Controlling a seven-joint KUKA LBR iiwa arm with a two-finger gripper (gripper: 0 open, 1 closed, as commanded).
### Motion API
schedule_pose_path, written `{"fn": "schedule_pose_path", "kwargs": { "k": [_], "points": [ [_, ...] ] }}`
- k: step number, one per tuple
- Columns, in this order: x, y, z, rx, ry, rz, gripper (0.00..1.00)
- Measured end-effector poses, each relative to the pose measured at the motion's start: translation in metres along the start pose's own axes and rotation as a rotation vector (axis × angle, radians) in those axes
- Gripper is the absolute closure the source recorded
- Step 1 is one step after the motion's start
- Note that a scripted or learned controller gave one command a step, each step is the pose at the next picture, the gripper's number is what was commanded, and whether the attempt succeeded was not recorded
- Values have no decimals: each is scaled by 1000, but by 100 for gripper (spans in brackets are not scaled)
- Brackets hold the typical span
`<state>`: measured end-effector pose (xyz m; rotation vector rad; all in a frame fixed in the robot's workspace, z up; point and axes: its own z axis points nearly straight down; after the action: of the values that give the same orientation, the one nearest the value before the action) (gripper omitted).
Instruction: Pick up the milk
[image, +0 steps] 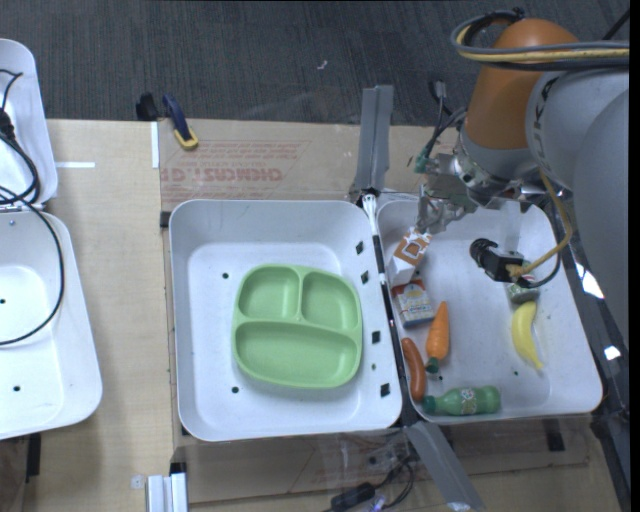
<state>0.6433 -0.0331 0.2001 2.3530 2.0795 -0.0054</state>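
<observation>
Right bin (570, 395), upper left part: hand (432, 218) low over it. Milk (410, 249), a small carton, sits just below the hand at the bin's left wall, touching or nearly touching the fingertips. Cannot tell whether the hand is open or closed. A second carton (412, 302), carrot (437, 333) and banana (526, 335) lie nearer the front.

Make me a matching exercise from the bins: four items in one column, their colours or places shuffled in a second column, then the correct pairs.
Items:
1. divided plate
2. banana
3. carrot
4. bottle

Descriptions:
A. orange, in the middle of the right bin, beside a small carton
B. green, lying on its side at the right bin's near edge
C. yellow, along the right bin's right side
D. pale green, in the left bin

Pairs: 1-D, 2-C, 3-A, 4-B
</observation>
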Motion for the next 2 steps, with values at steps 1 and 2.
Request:
{"fn": "schedule_pose_path", "kwargs": {
  "k": [1,2],
  "points": [
    [0,0,0,0,0,0,0],
    [-96,12,80,2,1,-9,0]
  ]
}}
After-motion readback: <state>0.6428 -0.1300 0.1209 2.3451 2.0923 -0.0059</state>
